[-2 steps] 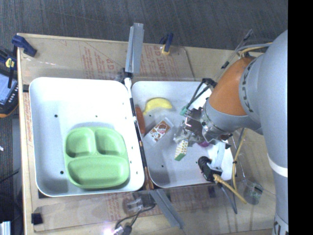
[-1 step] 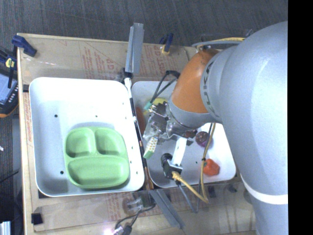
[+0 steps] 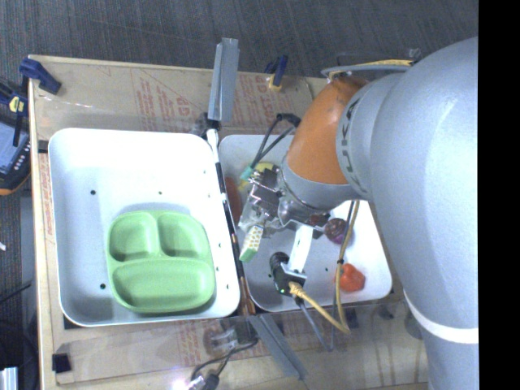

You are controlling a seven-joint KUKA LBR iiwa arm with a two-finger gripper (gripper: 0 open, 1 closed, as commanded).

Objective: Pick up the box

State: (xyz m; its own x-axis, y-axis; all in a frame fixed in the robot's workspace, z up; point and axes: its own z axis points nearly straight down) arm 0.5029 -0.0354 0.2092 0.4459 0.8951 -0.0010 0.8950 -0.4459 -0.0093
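Observation:
A small pale box (image 3: 251, 243) with a green printed pattern lies tilted near the left wall of the right bin (image 3: 262, 301). My gripper (image 3: 254, 204) hangs over that bin's left half, just above the box's upper end. The wrist and its fittings hide where the gripper meets the box, so whether they touch is unclear.
The left bin (image 3: 73, 161) holds a green divided tray (image 3: 161, 262). In the right bin, an orange-red item (image 3: 351, 278) lies near the front right corner, a dark purple round thing (image 3: 335, 230) sits beside the arm, and a brownish-red thing (image 3: 231, 191) rests by the left wall.

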